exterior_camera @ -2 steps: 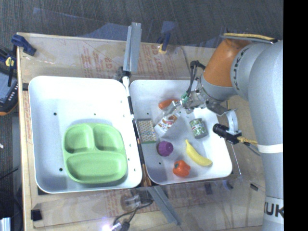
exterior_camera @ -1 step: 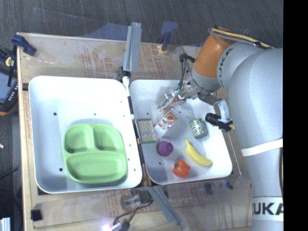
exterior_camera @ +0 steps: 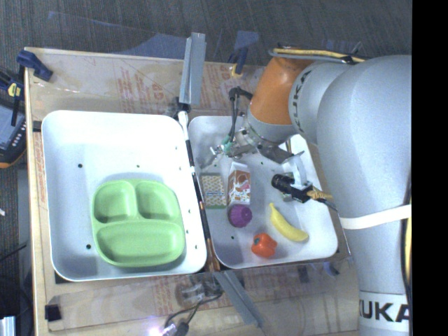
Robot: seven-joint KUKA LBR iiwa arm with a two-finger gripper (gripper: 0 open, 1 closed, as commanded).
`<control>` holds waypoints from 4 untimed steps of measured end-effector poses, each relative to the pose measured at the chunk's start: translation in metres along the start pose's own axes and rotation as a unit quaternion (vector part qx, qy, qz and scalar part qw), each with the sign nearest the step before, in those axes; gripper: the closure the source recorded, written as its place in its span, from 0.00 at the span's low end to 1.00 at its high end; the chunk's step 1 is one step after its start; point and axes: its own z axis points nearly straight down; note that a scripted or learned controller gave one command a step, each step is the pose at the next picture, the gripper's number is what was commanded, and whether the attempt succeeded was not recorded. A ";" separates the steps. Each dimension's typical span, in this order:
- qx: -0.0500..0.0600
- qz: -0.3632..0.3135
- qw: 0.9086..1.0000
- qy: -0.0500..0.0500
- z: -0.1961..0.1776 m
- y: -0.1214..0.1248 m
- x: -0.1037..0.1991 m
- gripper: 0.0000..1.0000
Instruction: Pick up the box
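Overhead, the arm [exterior_camera: 350, 117] bends in from the right, its wrist down over the right bin [exterior_camera: 210, 135]; whether the pincer [exterior_camera: 234, 149] is released or clenched cannot be told. Just below the pincer stands the box [exterior_camera: 239, 186], long axis running away from it toward the near rim. A carton [exterior_camera: 213, 190] touches its left side; a plum [exterior_camera: 240, 215] sits right under it, tomato [exterior_camera: 263, 245] and banana [exterior_camera: 287, 224] farther down-right. A green tray [exterior_camera: 138, 222] lies well left.

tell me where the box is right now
In the camera view the box stands in the right bin, just below the gripper, with the purple fruit right below it.
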 end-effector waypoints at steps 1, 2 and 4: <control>-0.001 0.025 1.000 -0.007 -0.014 0.030 0.016 0.00; 0.001 -0.023 1.000 0.001 -0.061 -0.008 0.007 0.00; -0.001 -0.038 0.999 -0.001 -0.067 -0.027 -0.056 0.00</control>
